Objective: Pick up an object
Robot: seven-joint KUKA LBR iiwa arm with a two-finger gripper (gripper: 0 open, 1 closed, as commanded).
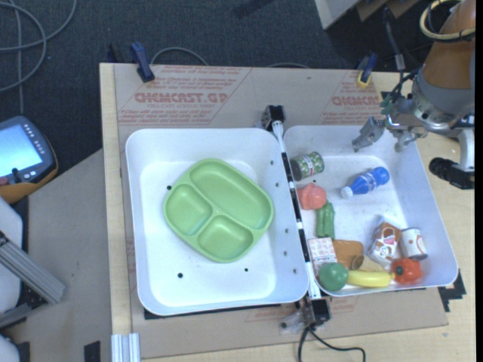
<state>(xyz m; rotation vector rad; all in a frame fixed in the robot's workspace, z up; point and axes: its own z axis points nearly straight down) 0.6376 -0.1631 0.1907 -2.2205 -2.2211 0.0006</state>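
Green tray (219,210), one; bins (143,172), two.

There are two white bins, a left bin (143,225) and a right bin (430,202). In the left one sits one green plate (219,210) with three parts. In the right one I count one blue bottle (365,182), two little cans (307,164) (413,243), one pink lump (312,197), one green pepper (325,220), one green apple (333,276), one yellow banana (370,279) and one red tomato (407,271).
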